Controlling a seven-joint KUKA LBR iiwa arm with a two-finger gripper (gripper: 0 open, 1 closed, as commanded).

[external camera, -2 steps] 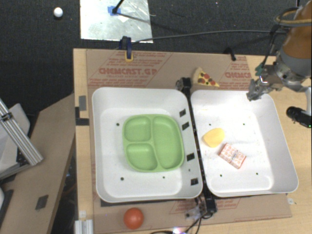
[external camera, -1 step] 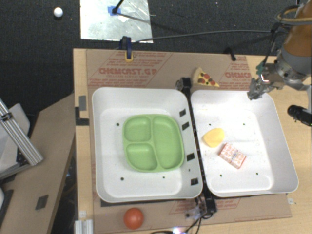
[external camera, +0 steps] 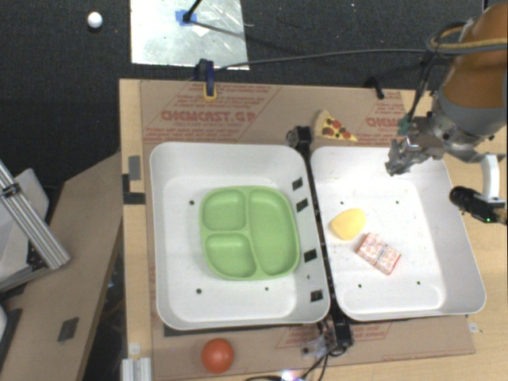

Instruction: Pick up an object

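In the right bin (external camera: 444, 292) lie a yellow lemon-shaped object (external camera: 348, 223) and, just below and right of it, a small pink patterned box (external camera: 378, 253). My gripper (external camera: 399, 162) hangs over the bin's far edge, up and right of both objects and well apart from them. Nothing shows between its fingers. The arm's orange band and grey wrist rise above it at the right edge of the view.
The left bin (external camera: 175, 292) holds a green divided plate (external camera: 248, 232). A toy pizza slice (external camera: 334, 128) lies on the board behind the bins. A red ball (external camera: 217, 355) sits in front of the left bin. A blue clamp (external camera: 206, 77) stands at the back.
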